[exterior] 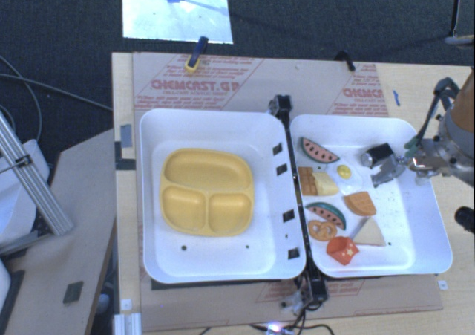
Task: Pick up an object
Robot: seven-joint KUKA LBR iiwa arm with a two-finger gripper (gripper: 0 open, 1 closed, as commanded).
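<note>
Hovering right of centre, my gripper (384, 166) holds nothing; finger spread unclear. I should centre over the yellow piece (344, 171) before descending.

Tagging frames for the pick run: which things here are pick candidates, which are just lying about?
For the job:
- gripper over the right bin
- watermelon slice
- second watermelon slice
- pretzel
- red strawberry-like piece
- orange wedge
- pale triangular wedge
- small yellow piece

Lying about:
- yellow divided plate in the left bin
- clamps on the bench's far edge: yellow-handled, black
</note>
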